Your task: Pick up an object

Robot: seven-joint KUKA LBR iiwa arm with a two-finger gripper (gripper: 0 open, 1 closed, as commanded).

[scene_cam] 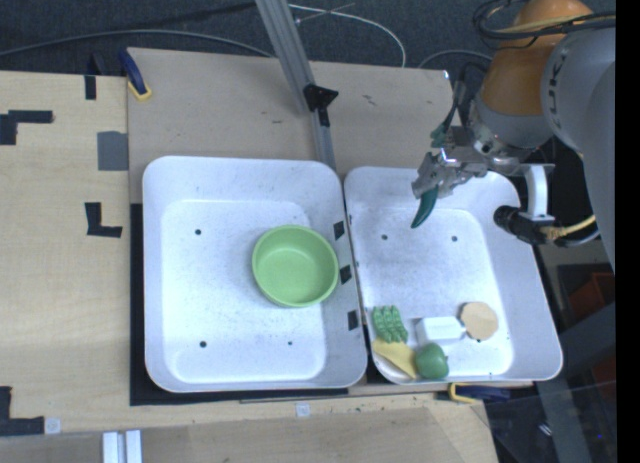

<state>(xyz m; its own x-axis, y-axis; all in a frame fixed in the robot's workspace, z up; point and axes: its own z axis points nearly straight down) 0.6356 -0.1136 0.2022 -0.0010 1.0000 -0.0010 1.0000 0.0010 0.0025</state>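
Teal pincer [428, 201], spread and holding nothing, over the right bin [520, 251].
We judge we're approaching; next we must reach the toys [425, 346] at lower right.

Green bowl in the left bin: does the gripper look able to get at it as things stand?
Probably yes. The green bowl sits alone and open-side up in the left bin, with nothing over or against it. The gripper hangs above the right bin, so it would have to cross the divider.
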